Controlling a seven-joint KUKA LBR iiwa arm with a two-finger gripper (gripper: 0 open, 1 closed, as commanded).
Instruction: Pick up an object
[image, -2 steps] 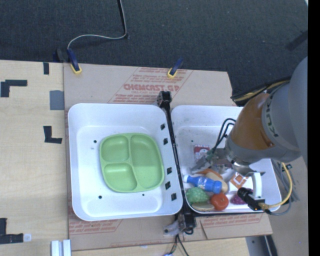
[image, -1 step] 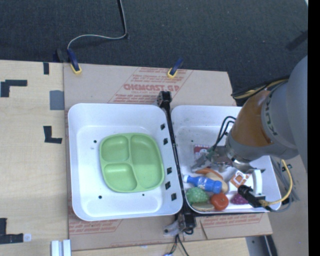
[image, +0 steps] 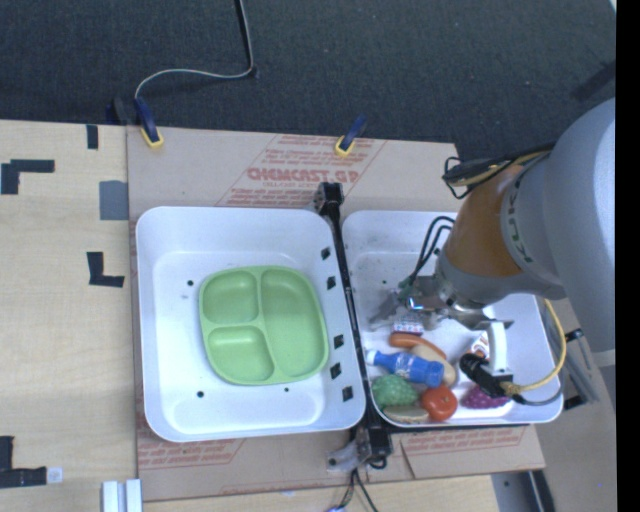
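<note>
Arm: grey with an orange band, reaching in from 3 o'clock and bending down over the right bin.
Gripper: low inside the right bin, toward the bin's middle, just above the pile of objects.
Fingers: their spread cannot be told; the metal parts blur together, and no object shows between them.
Right bin: white and shallow, with toy food gathered toward its 6 o'clock side.
Blue bottle: lying on its side, just below the gripper toward 6 o'clock.
Orange piece: small, between the gripper and the blue bottle.
Green item: bumpy, at the bin's 7 o'clock corner, touching the bottle.
Red tomato: beside the green item, toward 3 o'clock of it.
Purple grapes: near the bin's 5 o'clock edge.
Left bin: white, holding a green divided plate at its centre.
Tabletop: cardboard sheet under both bins, two yellow clamps at 12 o'clock.
</note>
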